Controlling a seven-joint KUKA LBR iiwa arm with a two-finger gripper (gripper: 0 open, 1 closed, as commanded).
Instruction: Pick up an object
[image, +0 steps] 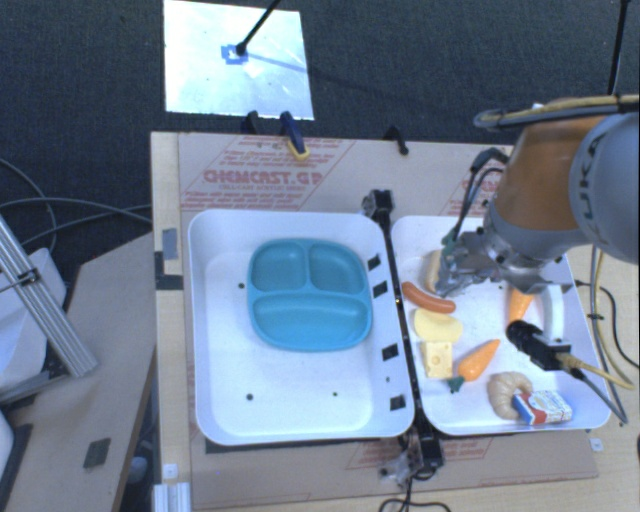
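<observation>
— While the grey arm with the orange band (555, 160) reaches in from the right, where does the claw (462, 268) sit?

— Low over the right shallow white bin (590, 400), at its upper left part. Whether it is open or closed I cannot tell; the wrist hides that part of it.

— What lies closest to it?

— A tan rounded piece (432, 268), touching or just to its left, partly hidden. Just below and left of the claw lies a red-orange sausage (428, 298), tilted. Below that, a pale yellow soft slice (438, 325), and under it a yellow wedge of cheese with holes (437, 358).

— And on the other side?

— Down and to the right of the claw an orange carrot-like piece (519, 304) shows under the arm. Further down lies an orange carrot with a green end (477, 360), slanted. Well below the claw, near the bin's lower right corner, a beige croissant-shaped piece (506, 388) touches a small red, white and blue carton (542, 407).

— Anything between the fingers?

— Nothing that I can make out.

— And the other bin?

— The left white bin (215, 400) lies well to the left of the claw, with a blue three-part plastic plate (308, 295) in it. Both bins rest on a cardboard sheet (265, 175) on the tabletop (110, 330).
</observation>
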